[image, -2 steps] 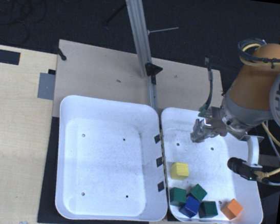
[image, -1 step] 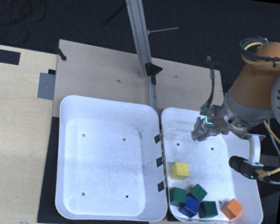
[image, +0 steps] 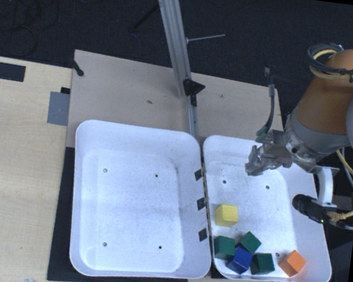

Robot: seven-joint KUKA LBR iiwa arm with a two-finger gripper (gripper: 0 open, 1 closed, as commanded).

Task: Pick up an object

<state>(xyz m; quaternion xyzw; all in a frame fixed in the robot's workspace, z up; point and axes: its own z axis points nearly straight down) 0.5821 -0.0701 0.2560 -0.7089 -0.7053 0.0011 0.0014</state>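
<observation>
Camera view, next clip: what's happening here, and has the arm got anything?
The KUKA arm's gripper hangs over the far end of the right bin, with nothing seen in it. The blocks lie bunched at the near end: a yellow block, three green ones, a blue block and an orange block.

1 fixed camera looks down at a slant from above the bench (image: 137, 92), far enough back to take in both white bins, the left bin (image: 93, 133) and the right bin (image: 322, 271), with the arm (image: 333, 94) entering from the frame's right.
</observation>
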